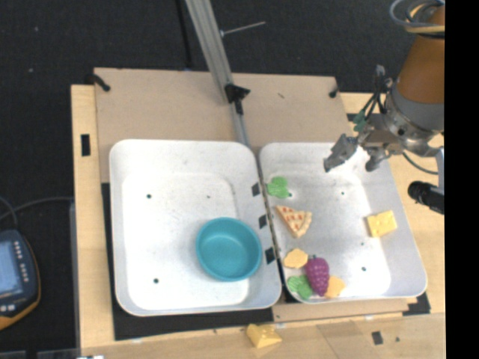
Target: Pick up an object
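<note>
The two-finger gripper hangs over the right white bin's far edge, fingers apart and empty, poised to descend. Candidate objects lie below: a yellow cheese-like block near the right edge, a purple plastic grape cluster at the near edge.

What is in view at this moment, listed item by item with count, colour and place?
bins: 2, white, side by side on the bench; left bin, right bin
bowl: 1, teal, left bin, near its right front
green toy: 1, right bin, by its left wall
pizza slice: 1, tan and red, right bin, left part
cheese block: 1, yellow, right bin, right side
grapes: 1, purple, right bin's front left, among small yellow and green pieces
yellow wedge: 1, on the bench in front of the bins
handheld unit: 1, grey and orange, left of the bench
hand: 1, grey, open, above the right bin's rear
</note>
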Available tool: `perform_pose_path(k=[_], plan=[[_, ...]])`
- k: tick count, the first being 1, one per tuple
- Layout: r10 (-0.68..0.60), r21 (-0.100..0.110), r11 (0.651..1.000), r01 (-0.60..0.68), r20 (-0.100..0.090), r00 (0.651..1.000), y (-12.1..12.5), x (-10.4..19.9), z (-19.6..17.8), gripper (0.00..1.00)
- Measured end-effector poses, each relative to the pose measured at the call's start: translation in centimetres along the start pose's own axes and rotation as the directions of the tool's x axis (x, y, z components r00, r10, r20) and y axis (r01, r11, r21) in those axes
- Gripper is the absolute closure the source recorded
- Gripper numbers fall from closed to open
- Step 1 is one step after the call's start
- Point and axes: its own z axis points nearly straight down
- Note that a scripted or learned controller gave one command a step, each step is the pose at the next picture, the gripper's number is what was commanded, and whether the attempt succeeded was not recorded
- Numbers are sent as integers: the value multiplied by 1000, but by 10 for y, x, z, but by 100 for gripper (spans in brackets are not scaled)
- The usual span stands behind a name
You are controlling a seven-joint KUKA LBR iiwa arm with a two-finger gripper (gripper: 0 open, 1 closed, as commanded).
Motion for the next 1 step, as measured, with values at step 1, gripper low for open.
perform_pose_path(k=[1], plan=[[1, -1, 1000, -1, -1, 1000, 0, 0, 0, 0]])
